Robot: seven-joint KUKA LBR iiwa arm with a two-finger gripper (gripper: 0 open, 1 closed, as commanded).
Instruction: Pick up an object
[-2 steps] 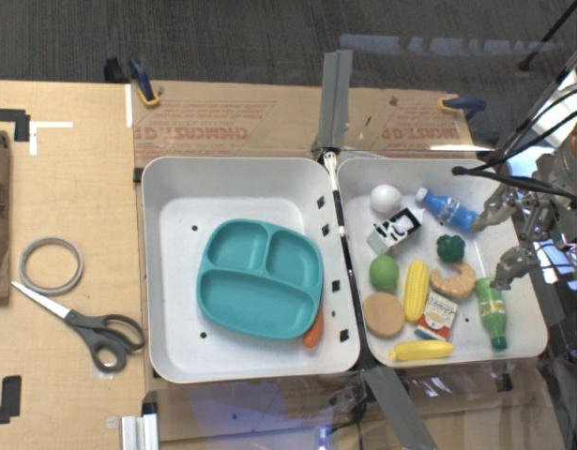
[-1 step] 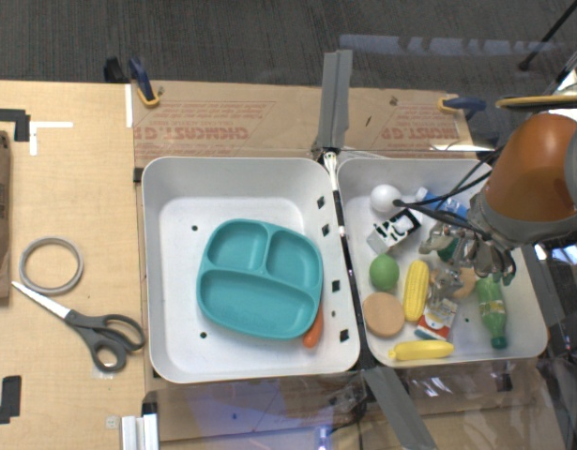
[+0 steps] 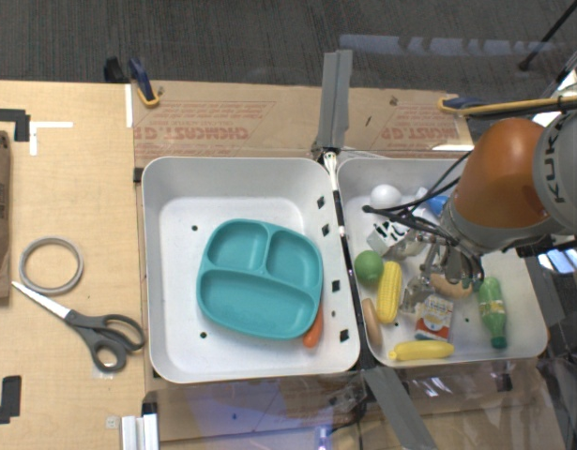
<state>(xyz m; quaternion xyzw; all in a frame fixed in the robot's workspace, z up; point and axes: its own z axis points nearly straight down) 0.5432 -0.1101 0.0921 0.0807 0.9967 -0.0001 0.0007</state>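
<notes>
Corn cob just left of the gripper, right bin.

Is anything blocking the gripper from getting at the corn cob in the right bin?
Nothing visible lies between them. The gripper hangs just right of the corn cob, which lies uncovered with a green ball beside its upper end.

Two bins, one teal plate

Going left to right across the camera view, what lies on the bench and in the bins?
Tape roll → scissors → teal divided plate → orange carrot → green ball → corn cob → green bottle.
</notes>
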